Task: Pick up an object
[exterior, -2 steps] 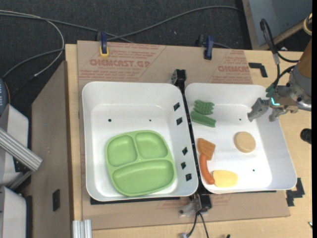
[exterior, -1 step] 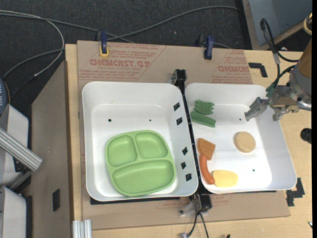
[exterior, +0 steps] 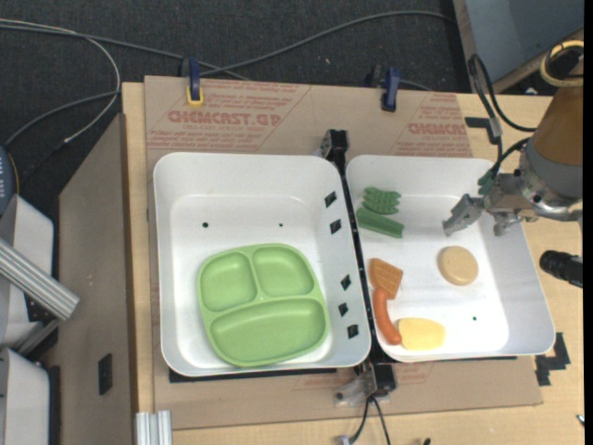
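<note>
The right bin (exterior: pixel 519 276) holds several small items. A green toy piece (exterior: pixel 380 211) lies at its back left, and an orange wedge (exterior: pixel 386 275) sits in front of it. A red-orange sausage (exterior: pixel 384 315) and a yellow piece (exterior: pixel 422 333) lie near the bin's front. A round tan disc (exterior: pixel 458 265) rests in the middle. My gripper (exterior: pixel 482 220) hangs over the back right of this bin, just behind the tan disc. Its fingers (exterior: pixel 460 217) are spread apart with nothing between them.
A green divided plate (exterior: pixel 264 302) lies in the front of the left bin (exterior: pixel 176 248). A black divider with clips (exterior: pixel 345 248) runs between the two bins. Cables cross the dark floor behind the bench.
</note>
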You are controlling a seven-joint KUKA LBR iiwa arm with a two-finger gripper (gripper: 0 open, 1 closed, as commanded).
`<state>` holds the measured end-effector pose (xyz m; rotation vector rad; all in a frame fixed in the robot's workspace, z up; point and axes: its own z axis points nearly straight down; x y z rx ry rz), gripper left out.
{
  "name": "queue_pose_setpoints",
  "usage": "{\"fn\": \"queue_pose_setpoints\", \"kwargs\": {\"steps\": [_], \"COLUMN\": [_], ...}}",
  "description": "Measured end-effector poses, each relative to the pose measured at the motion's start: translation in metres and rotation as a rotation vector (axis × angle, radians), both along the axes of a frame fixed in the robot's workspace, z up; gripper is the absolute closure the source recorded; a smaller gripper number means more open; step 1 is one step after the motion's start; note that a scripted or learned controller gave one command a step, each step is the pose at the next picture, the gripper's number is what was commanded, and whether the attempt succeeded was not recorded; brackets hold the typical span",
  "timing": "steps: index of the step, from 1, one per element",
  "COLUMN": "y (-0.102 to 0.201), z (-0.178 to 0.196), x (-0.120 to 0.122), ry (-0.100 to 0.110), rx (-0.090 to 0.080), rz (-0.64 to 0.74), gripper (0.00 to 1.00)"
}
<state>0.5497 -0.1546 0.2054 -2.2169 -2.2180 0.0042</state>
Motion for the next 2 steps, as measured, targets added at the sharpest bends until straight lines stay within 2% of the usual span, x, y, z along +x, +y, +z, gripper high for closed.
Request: {"fn": "queue_pose_setpoints", "kwargs": {"steps": [1, 2], "y": [0.010, 0.006], "z": [-0.049, -0.109], "x": [0.003, 0.000], "ry": [0.001, -0.004], "rx": [0.001, 0.000], "rz": [0.001, 0.000], "gripper": [0.00, 0.00]}}
